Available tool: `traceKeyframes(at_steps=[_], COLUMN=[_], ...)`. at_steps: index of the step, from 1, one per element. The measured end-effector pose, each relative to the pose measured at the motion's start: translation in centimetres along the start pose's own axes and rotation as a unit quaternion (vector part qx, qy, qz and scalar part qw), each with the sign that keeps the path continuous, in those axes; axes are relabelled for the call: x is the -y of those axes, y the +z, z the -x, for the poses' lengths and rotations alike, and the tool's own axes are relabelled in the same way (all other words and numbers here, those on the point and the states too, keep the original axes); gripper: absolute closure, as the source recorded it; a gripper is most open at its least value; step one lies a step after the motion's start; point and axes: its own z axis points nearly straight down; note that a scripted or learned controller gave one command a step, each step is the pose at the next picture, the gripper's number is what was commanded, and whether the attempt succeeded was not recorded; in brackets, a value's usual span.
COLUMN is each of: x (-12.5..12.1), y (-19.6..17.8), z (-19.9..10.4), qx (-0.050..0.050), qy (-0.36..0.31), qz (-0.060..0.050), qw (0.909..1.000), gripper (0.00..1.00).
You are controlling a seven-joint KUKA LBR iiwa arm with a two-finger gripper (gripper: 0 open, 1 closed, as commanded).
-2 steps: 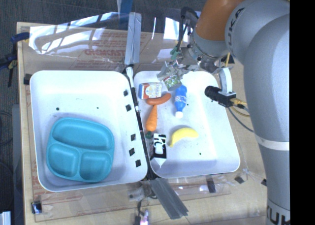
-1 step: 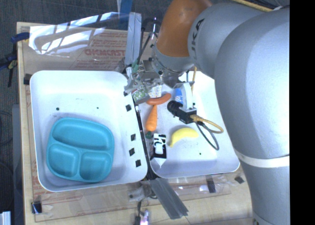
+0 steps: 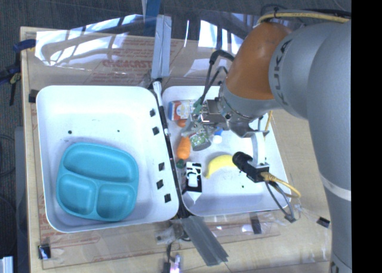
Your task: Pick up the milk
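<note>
Dark carpet surrounds my bench point(image 3: 77, 42), a pale wooden top with two shallow white bins set side by side on it.

My task is the milk, and I cannot pick it out with certainty. A small black-and-white carton point(image 3: 193, 177) lies in the right bin point(image 3: 239, 205), against its left wall near the front; that may be it, though its label is too small to read. It rests on the bin floor, apart from my gripper.

Just to the right of that carton lies a yellow banana point(image 3: 218, 163), and just behind the carton sits an orange carrot-like piece point(image 3: 184, 147). Further back, in the bin's far left corner, is a small packet with red and white print point(image 3: 179, 111).

My gripper point(image 3: 202, 128) hangs low over the back half of the right bin, above the carrot piece and beside a green, speckled item point(image 3: 201, 139) that I cannot identify. Whether my jaws are parted or closed, I cannot tell: my own wrist and orange band point(image 3: 256, 63) cover them from above.

Across the divide, the left bin point(image 3: 95, 110) carries a blue compartment tray point(image 3: 97, 180) toward its front.
</note>
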Motion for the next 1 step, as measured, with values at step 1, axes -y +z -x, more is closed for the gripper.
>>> traceKeyframes(at_steps=[1], x=[6.97], y=[2.55], z=[1.51], qx=[-0.001], qy=[-0.130], qz=[-0.001], qw=[0.9916], gripper=[1.00])
